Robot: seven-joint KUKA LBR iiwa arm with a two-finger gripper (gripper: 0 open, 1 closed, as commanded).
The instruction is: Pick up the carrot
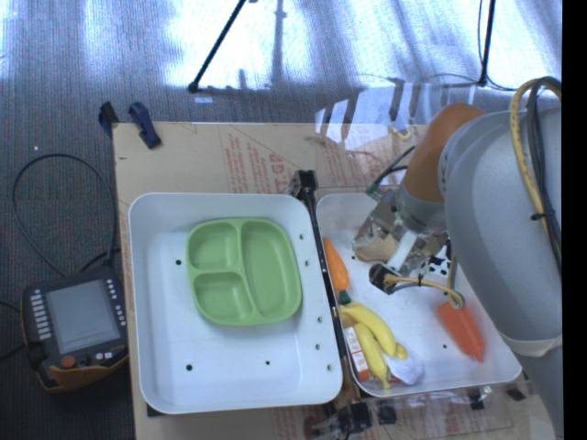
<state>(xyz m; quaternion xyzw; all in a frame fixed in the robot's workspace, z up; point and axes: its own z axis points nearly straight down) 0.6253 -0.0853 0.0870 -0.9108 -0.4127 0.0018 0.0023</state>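
A carrot (336, 264), orange with a green stub at its near end, lies along the left wall of the right bin (341, 211). My gripper (376, 243) hangs low over the back of that bin, a short way right of the carrot's far tip and apart from it. The wrist hides what lies beneath it. A second orange, carrot-shaped piece (461, 330) rests near the bin's right side, under the arm.
Two yellow bananas (371, 330) lie in the near part of the right bin, beside a red packet (356, 353) and a white crumpled thing (404, 369). The left bin (165, 374) holds a green divided plate (244, 270). A black divider (316, 236) runs between the bins.
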